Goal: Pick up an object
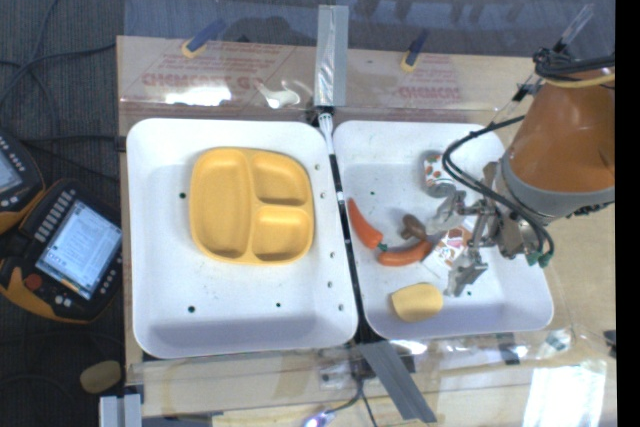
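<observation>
Jaws (462, 255) hang low in the right bin (520, 315), apparently spread, beside an orange carrot (404, 256).

Bright, even light is falling on the two white bins (340, 315), and they are glowing almost too white. Above the bins, a clear plastic sheet (300, 85) is shining with white glare patches. Soft, faint shadows are sitting under the yellow tray (250, 205). The whole picture is looking a little grainy and soft.
</observation>
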`<state>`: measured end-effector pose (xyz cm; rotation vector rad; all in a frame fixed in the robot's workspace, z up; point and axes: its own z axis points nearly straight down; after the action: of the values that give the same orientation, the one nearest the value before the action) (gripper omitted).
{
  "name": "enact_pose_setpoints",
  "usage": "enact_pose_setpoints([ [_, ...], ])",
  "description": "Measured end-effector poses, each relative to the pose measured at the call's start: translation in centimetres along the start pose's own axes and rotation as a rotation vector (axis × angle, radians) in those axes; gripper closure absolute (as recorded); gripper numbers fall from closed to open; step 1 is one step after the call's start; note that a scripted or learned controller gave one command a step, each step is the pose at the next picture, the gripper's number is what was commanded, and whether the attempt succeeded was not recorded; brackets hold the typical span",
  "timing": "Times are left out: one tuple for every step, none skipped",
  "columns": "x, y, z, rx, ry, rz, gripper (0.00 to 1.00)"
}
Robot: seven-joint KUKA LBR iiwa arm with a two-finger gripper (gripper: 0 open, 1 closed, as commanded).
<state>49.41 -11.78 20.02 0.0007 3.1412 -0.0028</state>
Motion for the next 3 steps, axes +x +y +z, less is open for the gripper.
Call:
enact_pose_setpoints([
  [-3.4, -5.4, -5.4, 0.000, -0.002, 0.040, 0.00],
  [-7.5, -5.6, -2.6, -0.001, -0.002, 0.107, 0.00],
  [-12.7, -3.1, 10.3, -0.001, -0.003, 0.227, 0.00],
])
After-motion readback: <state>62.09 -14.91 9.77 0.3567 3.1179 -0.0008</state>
